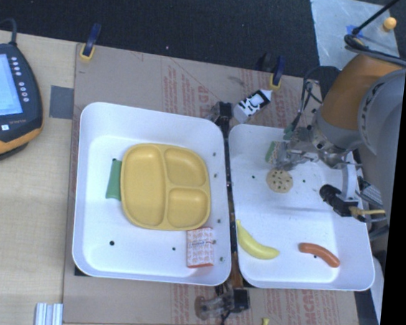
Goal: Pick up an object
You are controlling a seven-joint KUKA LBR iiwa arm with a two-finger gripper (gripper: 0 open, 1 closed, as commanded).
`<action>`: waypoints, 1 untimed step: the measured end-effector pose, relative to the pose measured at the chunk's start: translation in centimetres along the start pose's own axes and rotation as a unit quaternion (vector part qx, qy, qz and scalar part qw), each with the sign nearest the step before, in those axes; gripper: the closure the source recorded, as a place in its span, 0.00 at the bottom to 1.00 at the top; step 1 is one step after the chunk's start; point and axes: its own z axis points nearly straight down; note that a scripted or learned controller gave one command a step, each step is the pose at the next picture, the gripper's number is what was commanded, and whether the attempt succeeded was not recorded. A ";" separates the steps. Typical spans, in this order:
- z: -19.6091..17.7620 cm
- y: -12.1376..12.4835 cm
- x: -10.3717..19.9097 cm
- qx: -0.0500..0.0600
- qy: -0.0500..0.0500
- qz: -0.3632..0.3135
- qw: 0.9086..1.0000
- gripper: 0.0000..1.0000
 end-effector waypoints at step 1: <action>0.0 0.0 0.0 0.000 0.000 0.000 1.000 0.00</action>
